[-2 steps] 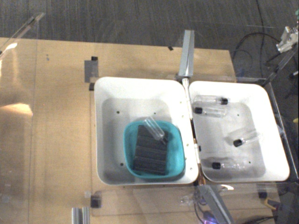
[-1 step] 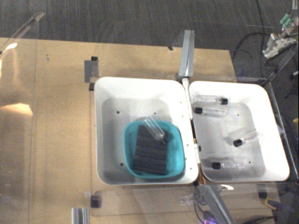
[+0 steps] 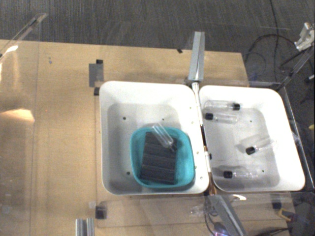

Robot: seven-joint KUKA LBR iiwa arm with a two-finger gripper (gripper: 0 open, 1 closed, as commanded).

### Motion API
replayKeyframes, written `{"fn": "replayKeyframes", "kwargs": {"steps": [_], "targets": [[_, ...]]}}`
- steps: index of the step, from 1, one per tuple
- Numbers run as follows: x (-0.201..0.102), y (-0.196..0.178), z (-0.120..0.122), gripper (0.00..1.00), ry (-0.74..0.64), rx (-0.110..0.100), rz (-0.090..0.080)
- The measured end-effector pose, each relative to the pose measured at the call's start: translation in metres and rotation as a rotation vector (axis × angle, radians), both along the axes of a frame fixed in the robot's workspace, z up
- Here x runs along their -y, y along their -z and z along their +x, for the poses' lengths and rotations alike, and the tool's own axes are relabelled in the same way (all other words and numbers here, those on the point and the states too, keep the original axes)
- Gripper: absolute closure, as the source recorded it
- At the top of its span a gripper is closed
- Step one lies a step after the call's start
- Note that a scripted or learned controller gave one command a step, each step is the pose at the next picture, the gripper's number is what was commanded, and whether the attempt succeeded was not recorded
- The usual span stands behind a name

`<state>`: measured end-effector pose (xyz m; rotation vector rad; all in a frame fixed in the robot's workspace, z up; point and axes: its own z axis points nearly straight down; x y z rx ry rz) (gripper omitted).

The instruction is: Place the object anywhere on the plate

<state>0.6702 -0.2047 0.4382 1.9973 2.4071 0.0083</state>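
Four clear vials (image 3: 222, 104) in right bin (image 3: 290, 132) | fifth vial (image 3: 163, 134) on teal plate (image 3: 184, 166), apparently atop dark ridged block (image 3: 157, 160) | labels unreadable | gripper state: cannot tell.

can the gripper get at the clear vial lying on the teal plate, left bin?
Probably yes. The clear plastic vial lies exposed atop the dark ribbed block on the teal plate, nothing over it. Its slanted perch may make gripping tricky.

My one camera hangs well above the tabletop (image 3: 59, 146), looking down at a slant, with both white bins (image 3: 113, 97) below centre.
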Motion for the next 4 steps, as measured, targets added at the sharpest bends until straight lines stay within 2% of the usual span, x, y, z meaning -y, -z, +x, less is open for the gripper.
{"fn": "replayKeyframes", "kwargs": {"steps": [1,2,3,4], "targets": [[-0.001,0.001,0.000,1.00,-0.072,-0.002,-0.001],[-0.061,0.001,0.000,1.00,-0.073,-0.004,0.002],[-0.113,0.001,0.000,1.00,-0.166,-0.004,0.002],[-0.155,0.213,0.000,1.00,-0.299,-0.008,0.002]]}}
